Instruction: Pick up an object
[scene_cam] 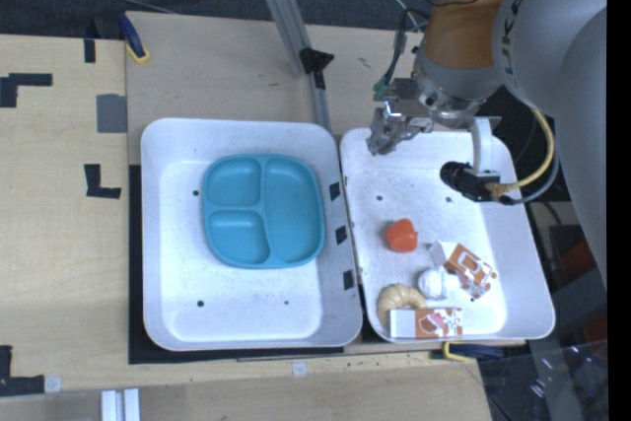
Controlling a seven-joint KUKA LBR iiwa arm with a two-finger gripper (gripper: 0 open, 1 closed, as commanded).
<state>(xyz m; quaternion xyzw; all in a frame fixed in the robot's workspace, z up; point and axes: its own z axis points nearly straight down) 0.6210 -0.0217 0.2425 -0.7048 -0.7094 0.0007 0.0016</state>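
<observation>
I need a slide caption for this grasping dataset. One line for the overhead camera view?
Tool above the right bin's far end; orange object and packets nearer the camera; blue divided plate in the left bin.

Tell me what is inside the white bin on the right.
The right white bin holds a small orange-red round object, a tan croissant-shaped piece, a white lump and two orange-and-white packets. Anything beneath the packets is covered.

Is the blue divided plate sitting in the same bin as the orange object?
No, the blue divided plate lies in the left bin, while the orange object is in the right bin.
</observation>
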